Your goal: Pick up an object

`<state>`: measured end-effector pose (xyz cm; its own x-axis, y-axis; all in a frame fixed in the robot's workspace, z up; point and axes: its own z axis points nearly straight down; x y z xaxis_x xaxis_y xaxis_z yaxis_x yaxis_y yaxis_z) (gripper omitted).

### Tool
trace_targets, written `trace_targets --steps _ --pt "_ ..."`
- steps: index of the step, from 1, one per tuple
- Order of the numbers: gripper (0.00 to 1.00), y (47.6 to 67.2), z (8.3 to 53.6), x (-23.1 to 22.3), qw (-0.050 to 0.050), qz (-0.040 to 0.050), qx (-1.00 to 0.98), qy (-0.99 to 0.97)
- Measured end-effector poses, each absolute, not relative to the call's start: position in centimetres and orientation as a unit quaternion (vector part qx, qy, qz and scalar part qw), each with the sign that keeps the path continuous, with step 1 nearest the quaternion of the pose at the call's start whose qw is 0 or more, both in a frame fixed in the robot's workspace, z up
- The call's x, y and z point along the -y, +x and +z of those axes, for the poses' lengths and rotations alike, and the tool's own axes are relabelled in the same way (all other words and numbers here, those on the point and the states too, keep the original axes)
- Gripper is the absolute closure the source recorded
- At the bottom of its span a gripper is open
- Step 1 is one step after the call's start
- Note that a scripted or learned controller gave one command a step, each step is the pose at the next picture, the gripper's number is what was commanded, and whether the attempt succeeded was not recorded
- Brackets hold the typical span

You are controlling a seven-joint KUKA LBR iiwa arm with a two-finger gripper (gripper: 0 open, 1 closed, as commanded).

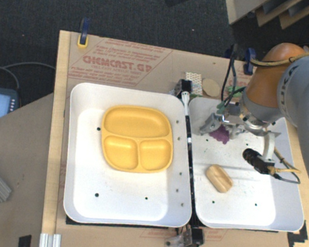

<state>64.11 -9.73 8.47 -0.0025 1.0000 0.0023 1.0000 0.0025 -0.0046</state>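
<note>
**Gripper low over a purple piece in the right bin**

Nearest is the left white bin [121, 195], a shallow tray of smooth plastic with rounded corners and a few small dark dots on its floor. In its far half lies a yellow plastic plate [137, 137], glossy and rounded, divided into one wide compartment on the far side and two smaller ones on the near side.

The right white bin [245, 210] touches it along the middle. On the floor of this bin, towards the near left, lies a tan rounded block [219, 178], smooth and shaped like a short loaf, turned at a slant. It lies apart from all other things.

Farther in the same bin, close to the far left corner, is a small purple piece [220, 135] of irregular shape. The gripper [218, 127] of grey metal is directly over it and hides its upper part. I cannot tell if the gripper is released or clenched, nor if it touches the piece. Above it rises the arm's orange band [269, 79].

Both bins rest on a brown board [123, 58] with red print.
</note>
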Motion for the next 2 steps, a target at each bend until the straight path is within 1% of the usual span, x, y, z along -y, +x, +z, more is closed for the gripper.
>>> trace_targets --steps 1,2 --pt "1.00 64.3 9.5 9.9 0.000 -0.0004 0.707 -0.707" --pt "1.00 54.9 18.9 3.6 0.003 -0.0004 0.709 -0.705"
